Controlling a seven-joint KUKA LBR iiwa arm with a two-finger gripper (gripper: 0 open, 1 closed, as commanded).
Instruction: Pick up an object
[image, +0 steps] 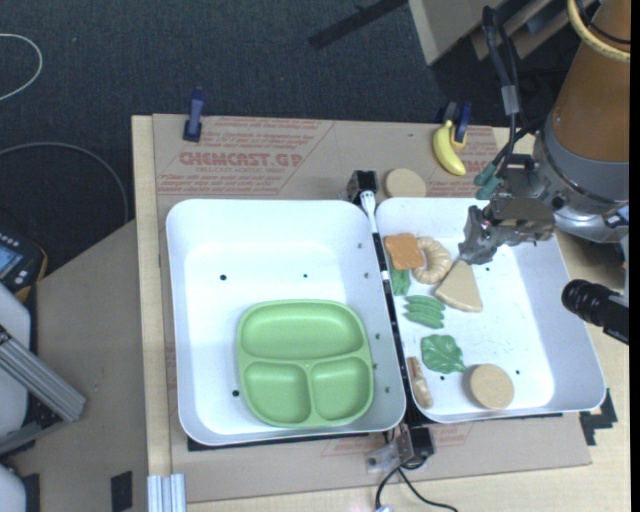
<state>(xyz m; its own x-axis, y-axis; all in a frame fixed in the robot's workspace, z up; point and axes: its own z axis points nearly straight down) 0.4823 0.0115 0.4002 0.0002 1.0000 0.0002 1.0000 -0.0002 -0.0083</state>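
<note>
Bins: I count two white bins on the bench (150, 300), side by side; left bin (200, 250), right bin (560, 330).
Left bin contents: one green divided tray (303, 360) with three compartments, lying toward the near side.
Right bin contents: I count eight pieces of toy food.
Orange square: one, an orange slice (403, 250) at the far left of the right bin, touching the ring.
Ring: one tan ring-shaped pastry (435, 260) just right of the orange slice.
Wedge: one tan wedge (459, 290), near the ring, just below the gripper.
Green pieces: three; a small sliver (400, 281) by the bin's left wall, a pod (424, 311), a leaf (442, 354).
Round disc: one tan disc (491, 386) in the near part of the bin.
Small piece: one pale brown piece (419, 382) against the near left wall.
Outside the bins: one banana (449, 150) and one round tan disc (405, 183) on the bench beyond the right bin.
Gripper: one gripper (478, 252) over the right bin, tip close above the wedge's far corner.
Fingers: I cannot tell how far apart they are, nor whether they grip anything.
</note>
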